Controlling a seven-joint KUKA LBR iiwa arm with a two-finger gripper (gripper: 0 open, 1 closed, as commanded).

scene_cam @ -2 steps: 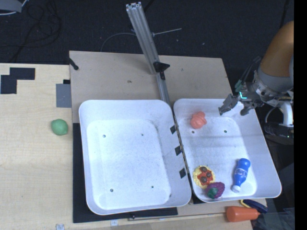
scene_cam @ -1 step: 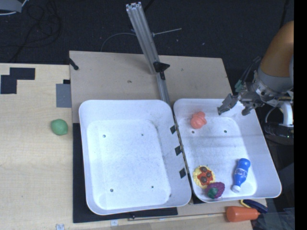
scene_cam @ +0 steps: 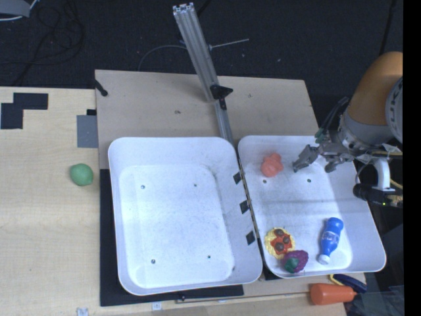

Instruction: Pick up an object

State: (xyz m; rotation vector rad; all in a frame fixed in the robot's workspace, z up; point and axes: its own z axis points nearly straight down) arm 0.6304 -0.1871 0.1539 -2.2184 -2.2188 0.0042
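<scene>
The right bin (scene_cam: 309,196) holds a pink-orange lump (scene_cam: 271,164) near its back left, a blue and white bottle (scene_cam: 330,237) at the front right, a yellow piece with red dots (scene_cam: 279,240) and a purple bunch of grapes (scene_cam: 295,261) at the front. My gripper (scene_cam: 318,160) hangs over the back of this bin, to the right of the pink-orange lump and apart from it. Its two fingers are spread, and nothing sits between them.
The left bin (scene_cam: 174,216) lies beside the right one. A green ball (scene_cam: 81,174) rests on the bench to the far left. An orange object (scene_cam: 331,293) lies outside the right bin's front edge. A slanted metal rail (scene_cam: 200,51) stands behind the bins.
</scene>
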